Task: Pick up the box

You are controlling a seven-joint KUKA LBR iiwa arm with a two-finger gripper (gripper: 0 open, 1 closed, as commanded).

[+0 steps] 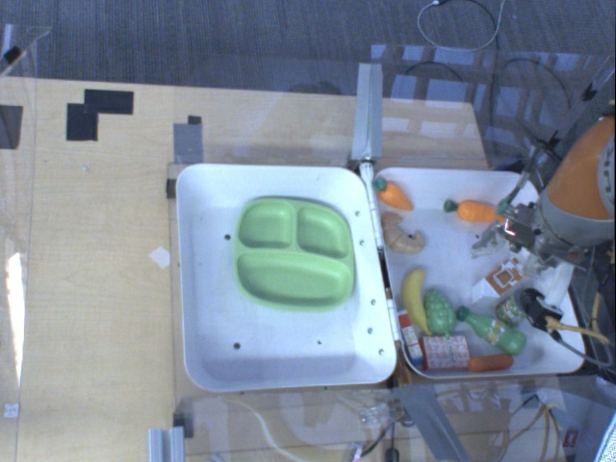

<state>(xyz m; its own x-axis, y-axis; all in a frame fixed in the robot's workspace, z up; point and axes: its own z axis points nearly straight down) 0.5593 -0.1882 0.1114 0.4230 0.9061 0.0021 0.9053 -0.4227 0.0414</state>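
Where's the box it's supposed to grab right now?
The box lies in the right bin, at its near edge, just below the green bumpy toy and beside the green bottle. The gripper hovers further back, apart from it.
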